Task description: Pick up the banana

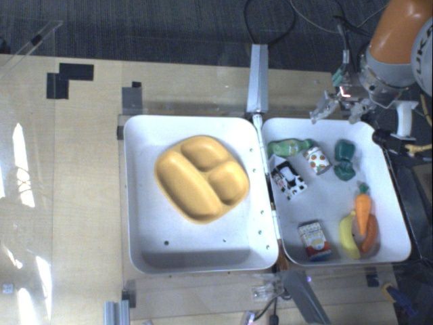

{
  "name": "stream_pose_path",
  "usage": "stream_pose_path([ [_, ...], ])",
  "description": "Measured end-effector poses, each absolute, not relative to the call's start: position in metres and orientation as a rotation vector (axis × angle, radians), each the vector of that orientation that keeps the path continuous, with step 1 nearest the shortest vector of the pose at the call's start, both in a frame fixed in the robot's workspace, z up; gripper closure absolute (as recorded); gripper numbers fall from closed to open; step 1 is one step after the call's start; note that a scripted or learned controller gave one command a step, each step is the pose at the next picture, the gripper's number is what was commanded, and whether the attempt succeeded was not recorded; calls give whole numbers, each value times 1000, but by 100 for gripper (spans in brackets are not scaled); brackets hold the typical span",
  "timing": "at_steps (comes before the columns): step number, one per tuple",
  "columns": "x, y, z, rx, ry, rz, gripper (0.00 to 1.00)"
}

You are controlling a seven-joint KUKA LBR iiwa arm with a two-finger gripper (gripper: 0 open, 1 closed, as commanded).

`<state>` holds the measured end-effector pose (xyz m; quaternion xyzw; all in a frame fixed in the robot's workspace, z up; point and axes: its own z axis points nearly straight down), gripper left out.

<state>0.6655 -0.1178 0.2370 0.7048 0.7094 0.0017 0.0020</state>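
Note:
The banana (348,237), yellow and curved, lies near the front right corner of the right bin (392,181), partly under an orange carrot (365,220). My gripper (340,106) hangs above the back edge of the right bin, well behind the banana, with its fingers (325,107) spread apart and nothing between them.
The right bin also holds a green bottle (289,147), a small carton (315,160), a black-and-white cow toy (288,179), a teal object (344,160) and a small box (314,240). A yellow three-part plate (201,177) sits in the left bin (145,242). Cables (284,12) trail behind.

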Motion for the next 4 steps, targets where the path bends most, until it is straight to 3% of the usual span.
stream_pose_path([
  [1,609,-204,259,2343,2085,5,0],
  [2,557,-200,174,2272,2166,3,0],
  [3,552,-199,211,2068,2356,5,0],
  [4,489,-195,99,2381,2046,4,0],
])
